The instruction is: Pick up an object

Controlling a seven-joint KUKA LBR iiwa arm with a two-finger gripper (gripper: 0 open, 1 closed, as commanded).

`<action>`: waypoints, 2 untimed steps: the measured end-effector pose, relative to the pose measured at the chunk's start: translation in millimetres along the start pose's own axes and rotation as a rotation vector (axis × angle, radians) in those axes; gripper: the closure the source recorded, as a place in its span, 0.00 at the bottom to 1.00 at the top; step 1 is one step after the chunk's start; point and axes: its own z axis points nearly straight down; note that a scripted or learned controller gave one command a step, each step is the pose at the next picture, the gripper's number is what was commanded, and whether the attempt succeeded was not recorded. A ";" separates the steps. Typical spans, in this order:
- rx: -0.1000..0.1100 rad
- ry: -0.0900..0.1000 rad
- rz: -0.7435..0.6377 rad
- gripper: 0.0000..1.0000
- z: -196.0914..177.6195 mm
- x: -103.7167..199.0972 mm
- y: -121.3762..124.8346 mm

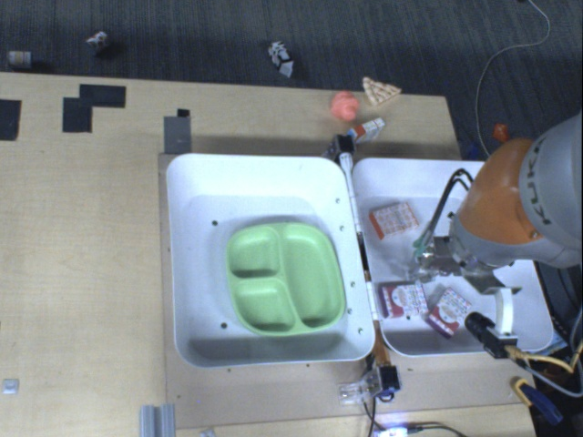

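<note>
White plastic makes up the two shallow bins sitting side by side on the wooden bench (82, 271). Inside the left bin (187, 189) lies one pale green tray (285, 276) with three compartments, flat on the bin floor. Behind the bins, near the bench's far edge, rest one pink ball (344, 106) and one wedge-shaped toy (381, 91) just beside it. The right bin (383, 178) holds three small red-and-white packets: one (393, 218) toward its far left corner, one (403, 299) along its near side, and one (446, 309) just right of that. The gripper (428, 260) hangs low over the bin between the far packet and the two near ones; whether its fingers are apart or together I cannot tell.
</note>
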 end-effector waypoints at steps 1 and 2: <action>0.001 0.000 0.000 0.00 0.1 0.0 -0.2; -0.003 0.000 -0.002 1.00 -10.3 0.8 1.2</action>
